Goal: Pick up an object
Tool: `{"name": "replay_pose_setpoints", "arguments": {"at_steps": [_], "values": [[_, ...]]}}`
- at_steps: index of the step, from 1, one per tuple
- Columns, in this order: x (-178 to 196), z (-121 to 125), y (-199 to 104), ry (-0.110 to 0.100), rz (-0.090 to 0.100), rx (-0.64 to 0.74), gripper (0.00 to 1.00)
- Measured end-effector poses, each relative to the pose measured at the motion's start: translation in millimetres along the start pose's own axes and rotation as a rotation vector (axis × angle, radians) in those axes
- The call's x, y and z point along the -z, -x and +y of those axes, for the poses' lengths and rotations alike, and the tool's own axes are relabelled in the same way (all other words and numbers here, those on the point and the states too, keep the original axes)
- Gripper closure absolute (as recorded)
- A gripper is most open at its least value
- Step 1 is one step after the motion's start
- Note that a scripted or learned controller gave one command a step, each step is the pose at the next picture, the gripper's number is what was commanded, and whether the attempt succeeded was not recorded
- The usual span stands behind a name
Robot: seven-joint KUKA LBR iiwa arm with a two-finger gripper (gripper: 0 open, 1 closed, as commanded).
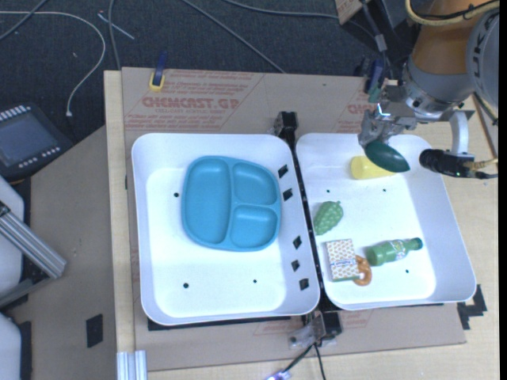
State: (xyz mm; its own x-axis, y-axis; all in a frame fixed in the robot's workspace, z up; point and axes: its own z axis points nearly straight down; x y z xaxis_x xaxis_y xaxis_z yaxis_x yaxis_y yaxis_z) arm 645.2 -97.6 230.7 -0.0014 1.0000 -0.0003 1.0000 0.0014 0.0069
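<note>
My gripper [379, 137] is over the far part of the right bin [444, 236]. A dark green oval object [387, 157] sits directly under it, its upper end between the fingers, and covers part of a yellow object [362, 168] on the bin floor. Nearer the front of that bin lie a light green bumpy object [327, 216], a green bottle [393, 250] on its side, a small patterned box [341, 258] and an orange ring [363, 276] touching the box.
The left bin [154, 267] holds a blue divided plate [232, 203]. Black clips [290, 212] run along the ridge between the two bins. A black cable fitting [447, 162] juts out from the arm over the right bin's far right rim.
</note>
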Motion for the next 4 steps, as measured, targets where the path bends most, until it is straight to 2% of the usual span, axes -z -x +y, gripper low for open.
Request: {"name": "replay_pose_setpoints", "arguments": {"at_steps": [2,3,4], "values": [[3.5,-24.3,-90.9,-0.010,0.003,0.003,1.00],[8.3,-24.4,-143.5,-0.006,0.003,0.005,1.00],[10.1,-35.0,-187.3,-0.009,0.003,0.004,1.00]]}}
